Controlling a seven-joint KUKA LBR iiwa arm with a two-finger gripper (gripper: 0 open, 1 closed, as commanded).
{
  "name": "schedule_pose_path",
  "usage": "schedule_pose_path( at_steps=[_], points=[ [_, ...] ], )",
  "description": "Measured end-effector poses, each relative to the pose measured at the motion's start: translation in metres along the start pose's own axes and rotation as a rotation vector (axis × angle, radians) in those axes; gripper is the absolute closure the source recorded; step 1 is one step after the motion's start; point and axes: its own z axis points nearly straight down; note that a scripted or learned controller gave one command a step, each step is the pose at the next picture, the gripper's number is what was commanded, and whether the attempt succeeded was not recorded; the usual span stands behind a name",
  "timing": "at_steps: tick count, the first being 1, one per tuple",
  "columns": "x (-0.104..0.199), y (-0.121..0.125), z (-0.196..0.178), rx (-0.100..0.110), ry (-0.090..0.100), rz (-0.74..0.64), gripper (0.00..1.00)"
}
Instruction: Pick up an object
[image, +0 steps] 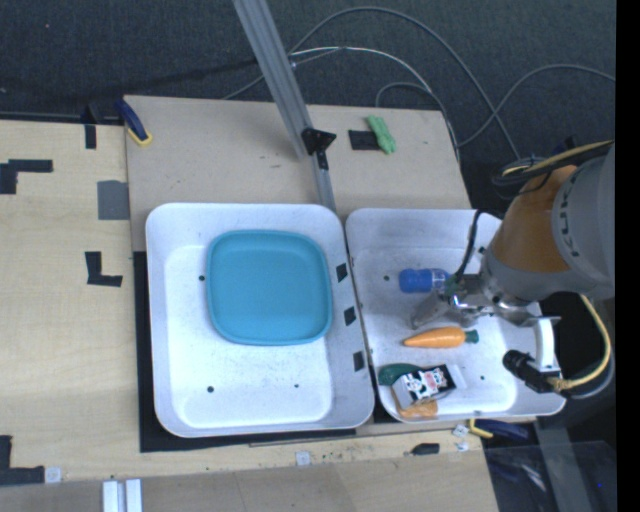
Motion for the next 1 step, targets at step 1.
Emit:
schedule_pose_path(
  at_steps=[1],
  points=[
    [-0.001,0.0008,-0.0121,-0.003,-0.002,0.0,1.0]
  ],
)
